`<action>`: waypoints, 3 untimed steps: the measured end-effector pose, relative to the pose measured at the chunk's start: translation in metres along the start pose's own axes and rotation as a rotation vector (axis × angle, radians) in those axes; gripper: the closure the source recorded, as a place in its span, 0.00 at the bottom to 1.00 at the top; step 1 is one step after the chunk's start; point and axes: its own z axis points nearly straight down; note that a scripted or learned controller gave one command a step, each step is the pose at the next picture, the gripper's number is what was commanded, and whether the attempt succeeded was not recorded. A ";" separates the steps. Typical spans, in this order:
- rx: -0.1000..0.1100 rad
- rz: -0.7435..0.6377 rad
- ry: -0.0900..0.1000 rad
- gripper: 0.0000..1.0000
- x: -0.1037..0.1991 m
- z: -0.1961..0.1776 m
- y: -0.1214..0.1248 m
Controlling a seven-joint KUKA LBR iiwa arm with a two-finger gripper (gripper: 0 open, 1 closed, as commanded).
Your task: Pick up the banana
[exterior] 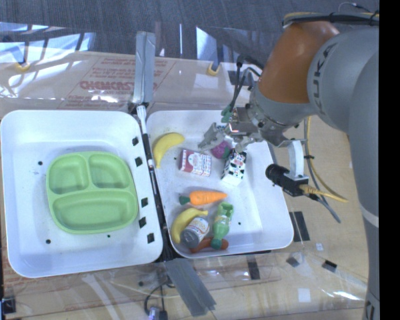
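Camera view is showing the arm (333, 72) reaching over the right bin (270, 212); the green plate (90, 192) is lying in the left bin (20, 179). The banana (164, 145) is sitting at the right bin's upper left corner. The claw (232, 133) is hovering nearby, its state impossible to tell.

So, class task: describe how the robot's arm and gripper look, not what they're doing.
The arm is thick, rounded and grey, with a glossy orange band above the wrist. The gripper is a small grey metal assembly with dark cables running up it. A black part with yellow cable hangs beside the wrist.
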 end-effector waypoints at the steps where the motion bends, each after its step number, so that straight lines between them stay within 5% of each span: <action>1: -0.002 0.040 -0.002 0.00 0.020 0.081 0.069; 2: -0.002 0.040 -0.002 0.00 0.020 0.080 0.069; 3: -0.016 -0.071 0.001 0.00 0.020 0.141 0.086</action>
